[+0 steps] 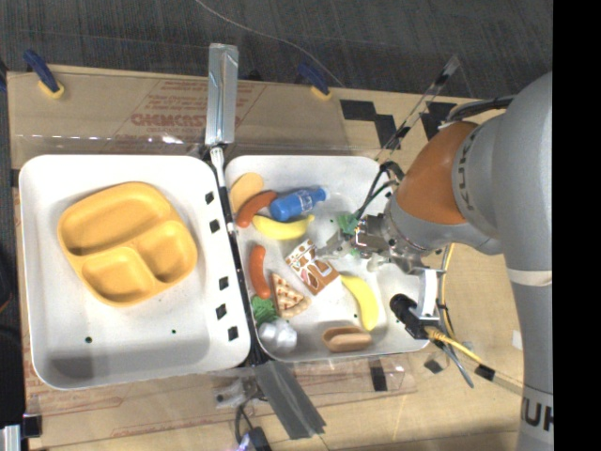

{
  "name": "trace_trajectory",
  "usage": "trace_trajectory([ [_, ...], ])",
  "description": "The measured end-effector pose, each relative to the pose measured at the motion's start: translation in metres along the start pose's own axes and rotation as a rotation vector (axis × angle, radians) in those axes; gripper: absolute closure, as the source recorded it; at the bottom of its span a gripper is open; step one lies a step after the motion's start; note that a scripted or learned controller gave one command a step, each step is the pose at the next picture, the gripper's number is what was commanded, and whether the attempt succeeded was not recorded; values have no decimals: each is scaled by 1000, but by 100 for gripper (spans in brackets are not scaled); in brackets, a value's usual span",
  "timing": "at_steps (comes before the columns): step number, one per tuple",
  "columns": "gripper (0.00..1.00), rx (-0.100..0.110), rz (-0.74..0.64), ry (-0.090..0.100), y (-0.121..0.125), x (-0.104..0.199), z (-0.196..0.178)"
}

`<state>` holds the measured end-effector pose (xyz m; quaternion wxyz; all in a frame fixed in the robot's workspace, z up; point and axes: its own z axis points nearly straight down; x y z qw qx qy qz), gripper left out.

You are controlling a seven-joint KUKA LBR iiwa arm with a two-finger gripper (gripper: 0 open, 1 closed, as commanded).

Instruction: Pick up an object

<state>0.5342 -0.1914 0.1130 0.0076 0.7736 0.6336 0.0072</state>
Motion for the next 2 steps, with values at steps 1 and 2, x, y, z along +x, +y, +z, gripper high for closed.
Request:
trace_trajectory([
  [1,0,20,316,-2,31,80,21],
  [2,0,23,488,-7,82,102,23],
])
